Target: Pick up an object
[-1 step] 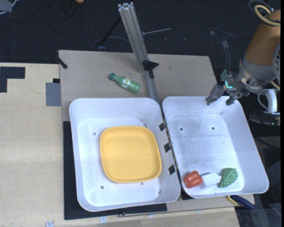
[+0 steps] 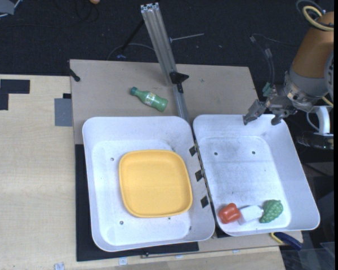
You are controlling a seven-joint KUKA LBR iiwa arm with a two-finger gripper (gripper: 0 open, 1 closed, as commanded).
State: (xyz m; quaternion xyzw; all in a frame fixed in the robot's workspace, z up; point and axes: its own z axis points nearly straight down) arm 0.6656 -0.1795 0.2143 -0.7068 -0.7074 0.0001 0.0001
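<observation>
3 small objs: red pepper, white block, green veg

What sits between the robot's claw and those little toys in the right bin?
Nothing: in the camera view, bare white floor of the right bin separates the gripper from the toys.

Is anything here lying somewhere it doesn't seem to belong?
Yes: a small green bottle lies on its side on the bench, behind the left bin and outside both bins. The other loose things sit inside the bins.
</observation>
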